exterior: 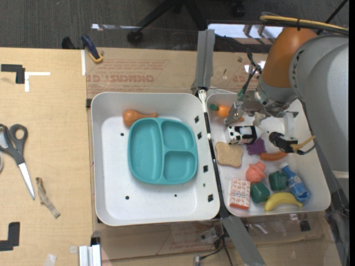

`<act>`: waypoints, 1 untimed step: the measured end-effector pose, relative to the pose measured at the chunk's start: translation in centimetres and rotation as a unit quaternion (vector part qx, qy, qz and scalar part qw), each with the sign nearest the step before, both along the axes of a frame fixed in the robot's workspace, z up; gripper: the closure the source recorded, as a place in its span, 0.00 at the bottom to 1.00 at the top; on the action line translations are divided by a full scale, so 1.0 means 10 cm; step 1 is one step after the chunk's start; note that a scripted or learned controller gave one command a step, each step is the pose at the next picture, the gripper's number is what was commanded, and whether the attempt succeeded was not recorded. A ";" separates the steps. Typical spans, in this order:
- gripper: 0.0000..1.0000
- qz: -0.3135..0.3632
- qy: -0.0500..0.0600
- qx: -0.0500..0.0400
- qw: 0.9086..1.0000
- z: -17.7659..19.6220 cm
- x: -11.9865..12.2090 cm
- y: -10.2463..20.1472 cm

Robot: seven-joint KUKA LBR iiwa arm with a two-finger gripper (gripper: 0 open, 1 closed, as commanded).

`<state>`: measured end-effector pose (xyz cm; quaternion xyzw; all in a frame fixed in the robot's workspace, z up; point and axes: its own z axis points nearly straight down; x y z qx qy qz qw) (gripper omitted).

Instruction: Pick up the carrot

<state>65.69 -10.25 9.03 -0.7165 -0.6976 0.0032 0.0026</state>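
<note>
Dark grey carpet floor, black office chair base at top, light wooden bench, scissors at left, cardboard sheet behind bins

One fixed camera looks down at a slant on both bins from above.

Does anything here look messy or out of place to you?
Mildly. The teal tray sits crooked in the left bin, with an orange toy wedged behind it. Scissors lie loose on the bench. The right bin's toys are jumbled.
</note>
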 end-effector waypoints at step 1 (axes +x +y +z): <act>0.00 -0.190 0.013 0.000 0.982 -0.04 -0.05 0.06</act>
